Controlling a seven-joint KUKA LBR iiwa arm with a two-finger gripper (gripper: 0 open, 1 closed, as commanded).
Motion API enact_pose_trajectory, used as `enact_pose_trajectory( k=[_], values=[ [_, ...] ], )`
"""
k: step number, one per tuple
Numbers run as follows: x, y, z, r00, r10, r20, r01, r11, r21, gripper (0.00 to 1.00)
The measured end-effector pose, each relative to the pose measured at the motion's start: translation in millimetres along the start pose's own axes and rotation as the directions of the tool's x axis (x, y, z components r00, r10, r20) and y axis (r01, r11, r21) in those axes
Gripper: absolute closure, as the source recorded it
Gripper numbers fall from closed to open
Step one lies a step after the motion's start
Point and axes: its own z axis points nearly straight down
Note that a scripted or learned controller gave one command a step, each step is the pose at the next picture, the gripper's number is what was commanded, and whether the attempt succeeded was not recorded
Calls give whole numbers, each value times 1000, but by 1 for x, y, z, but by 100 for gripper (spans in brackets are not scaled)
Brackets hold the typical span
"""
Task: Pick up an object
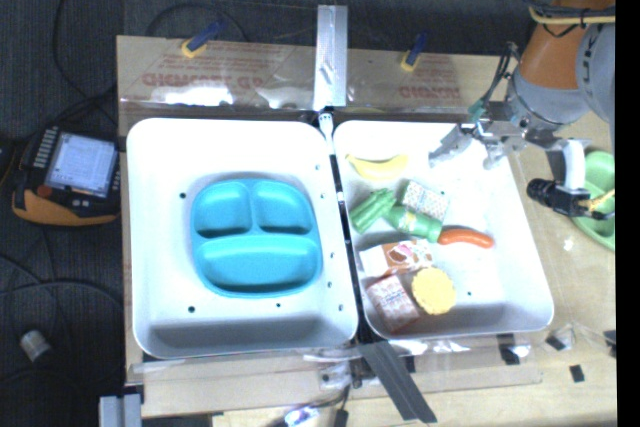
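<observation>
Above right bin's (528,265) far corner – metal claw (468,143), prongs apart, bare | left bin (160,175) – glossy blue sectioned tray (257,235)

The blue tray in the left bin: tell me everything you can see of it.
The blue tray is a light blue, plastic-looking divided plate with rounded corners. Raised ridges split it into three compartments: two smaller ones along the far side and one wide one along the near side. All three look bare. It lies flat, right side up, roughly centred on the floor of the left bin, clear of the bin's walls. Nothing rests on it or touches it apart from the bin floor beneath.
</observation>
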Motion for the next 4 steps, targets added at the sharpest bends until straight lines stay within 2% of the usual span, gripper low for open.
enact_pose_trajectory(
  k=[1,2,3,4],
  values=[
    [1,0,-9,1000,-2,0,2,1000,0,100],
    [0,0,-9,1000,-1,1,1,1000,0,0],
    [66,6,-35,989,-147,3,147,989,-1,0],
    [60,-95,65,997,-83,0,83,997,2,0]
  ],
)
